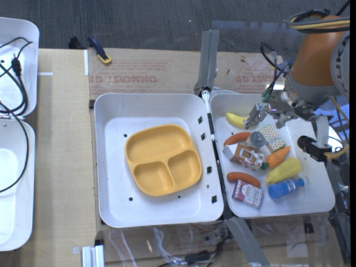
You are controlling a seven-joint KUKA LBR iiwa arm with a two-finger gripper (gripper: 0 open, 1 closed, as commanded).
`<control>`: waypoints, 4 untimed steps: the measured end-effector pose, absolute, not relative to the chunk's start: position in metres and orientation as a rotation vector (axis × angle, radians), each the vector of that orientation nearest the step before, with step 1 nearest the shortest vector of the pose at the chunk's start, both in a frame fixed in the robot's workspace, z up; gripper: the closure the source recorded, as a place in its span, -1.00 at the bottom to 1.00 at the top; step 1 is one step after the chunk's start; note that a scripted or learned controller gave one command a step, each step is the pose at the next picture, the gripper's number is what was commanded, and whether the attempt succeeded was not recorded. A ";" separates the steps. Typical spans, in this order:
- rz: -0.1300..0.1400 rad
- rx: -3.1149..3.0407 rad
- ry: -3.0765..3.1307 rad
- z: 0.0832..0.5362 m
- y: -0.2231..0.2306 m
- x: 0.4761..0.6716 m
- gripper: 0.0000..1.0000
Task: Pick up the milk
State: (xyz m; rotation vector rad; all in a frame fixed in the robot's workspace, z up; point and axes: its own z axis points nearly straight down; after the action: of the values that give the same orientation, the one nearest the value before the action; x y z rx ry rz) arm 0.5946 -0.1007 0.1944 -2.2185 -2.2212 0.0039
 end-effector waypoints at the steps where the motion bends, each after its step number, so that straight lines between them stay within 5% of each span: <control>1: -0.019 -2.270 -2.193 0.114 -0.097 0.554 -1.00; 2: -0.027 -2.274 -2.191 0.125 -0.097 0.556 1.00; 3: 0.003 -2.030 -2.396 0.191 -0.033 0.504 1.00; 4: 0.006 -2.334 -2.101 0.221 0.000 0.543 1.00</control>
State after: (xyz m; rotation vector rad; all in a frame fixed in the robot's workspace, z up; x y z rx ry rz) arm 0.5427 0.0003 0.2213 -2.3343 -2.1010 0.0065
